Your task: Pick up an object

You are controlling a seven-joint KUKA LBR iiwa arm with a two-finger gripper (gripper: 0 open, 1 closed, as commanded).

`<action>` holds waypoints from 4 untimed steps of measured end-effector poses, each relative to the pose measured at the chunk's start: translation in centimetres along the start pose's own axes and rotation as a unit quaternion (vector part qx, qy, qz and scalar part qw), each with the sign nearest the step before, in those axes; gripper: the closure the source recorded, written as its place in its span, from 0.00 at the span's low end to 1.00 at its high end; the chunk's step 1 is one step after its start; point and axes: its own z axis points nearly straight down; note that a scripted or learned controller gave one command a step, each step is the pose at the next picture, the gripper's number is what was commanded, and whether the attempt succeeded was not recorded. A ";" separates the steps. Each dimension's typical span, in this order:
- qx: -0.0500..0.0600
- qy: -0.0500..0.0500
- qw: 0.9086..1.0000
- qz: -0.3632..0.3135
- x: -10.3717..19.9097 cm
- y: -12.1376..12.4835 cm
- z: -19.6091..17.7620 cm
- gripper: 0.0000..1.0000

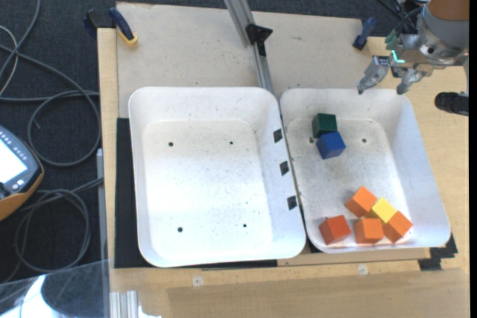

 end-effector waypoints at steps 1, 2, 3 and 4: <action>-0.002 -0.001 1.000 -0.001 0.0 0.1 -0.3 0.00; 0.001 0.000 1.000 0.000 -0.2 0.0 6.1 0.00; 0.001 0.000 1.000 0.000 0.2 -0.3 10.4 0.00; -0.004 -0.001 1.000 0.001 0.2 -0.2 12.2 0.00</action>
